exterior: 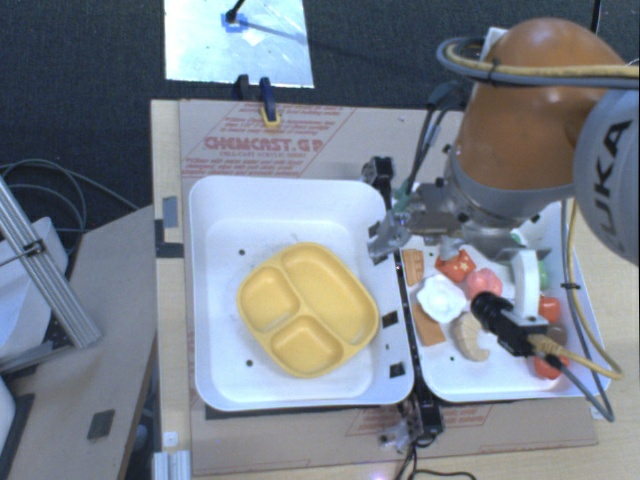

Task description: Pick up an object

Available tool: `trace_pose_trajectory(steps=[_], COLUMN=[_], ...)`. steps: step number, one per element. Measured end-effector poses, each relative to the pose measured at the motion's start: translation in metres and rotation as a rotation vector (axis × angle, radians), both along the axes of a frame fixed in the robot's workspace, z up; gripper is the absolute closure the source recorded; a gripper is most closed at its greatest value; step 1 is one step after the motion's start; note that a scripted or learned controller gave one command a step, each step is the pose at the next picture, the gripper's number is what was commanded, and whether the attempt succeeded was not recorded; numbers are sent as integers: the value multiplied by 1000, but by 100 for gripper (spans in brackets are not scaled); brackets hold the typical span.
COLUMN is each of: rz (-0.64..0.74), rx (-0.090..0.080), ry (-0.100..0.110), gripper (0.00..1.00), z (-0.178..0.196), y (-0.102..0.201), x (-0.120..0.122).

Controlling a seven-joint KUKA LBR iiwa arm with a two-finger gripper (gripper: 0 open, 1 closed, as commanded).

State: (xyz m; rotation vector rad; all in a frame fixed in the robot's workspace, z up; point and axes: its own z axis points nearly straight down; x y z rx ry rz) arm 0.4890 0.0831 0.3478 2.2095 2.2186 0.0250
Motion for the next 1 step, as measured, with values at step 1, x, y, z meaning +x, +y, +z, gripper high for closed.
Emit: trace_pose_trajectory(steps=[1], rz=[6], rx=[-4], ry=[26], gripper=[0], z=[-144], y=[69], x=[1])
